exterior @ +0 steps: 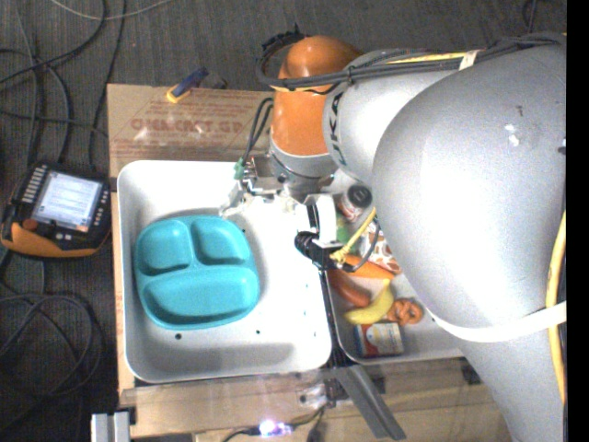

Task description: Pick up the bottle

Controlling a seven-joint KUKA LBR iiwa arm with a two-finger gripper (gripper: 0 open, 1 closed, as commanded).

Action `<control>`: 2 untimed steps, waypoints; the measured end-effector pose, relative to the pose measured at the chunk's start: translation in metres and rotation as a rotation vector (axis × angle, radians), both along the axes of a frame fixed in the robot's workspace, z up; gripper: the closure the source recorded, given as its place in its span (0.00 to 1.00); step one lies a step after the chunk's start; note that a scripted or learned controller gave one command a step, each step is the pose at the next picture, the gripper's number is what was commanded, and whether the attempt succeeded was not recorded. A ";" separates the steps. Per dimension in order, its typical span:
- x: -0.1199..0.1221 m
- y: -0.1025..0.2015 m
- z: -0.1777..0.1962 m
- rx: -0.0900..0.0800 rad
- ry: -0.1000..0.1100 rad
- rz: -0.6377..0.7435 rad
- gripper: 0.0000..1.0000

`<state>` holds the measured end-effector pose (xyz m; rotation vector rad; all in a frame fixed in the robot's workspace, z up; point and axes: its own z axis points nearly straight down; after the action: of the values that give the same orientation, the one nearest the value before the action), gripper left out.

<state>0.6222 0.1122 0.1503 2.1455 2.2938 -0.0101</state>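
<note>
The bottle (353, 201) shows only as a round grey cap and a bit of reddish label at the far end of the right bin (342, 343), mostly hidden under the arm. My gripper (250, 190) hangs below the orange wrist band, over the far right corner of the left bin (221, 357), to the left of the bottle and apart from it. Nothing is seen held in it.
A teal divided plate (198, 270) lies in the left half of the left bin. The right bin holds a banana (368, 312), an orange carrot-like piece (373, 270), a red item (350, 289) and a small labelled can (380, 339). The big grey arm covers the rest of that bin.
</note>
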 end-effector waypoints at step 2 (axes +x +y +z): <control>0.002 0.036 -0.007 0.001 0.000 -0.211 0.00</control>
<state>0.6243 0.1481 0.1432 2.3764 2.0564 -0.0092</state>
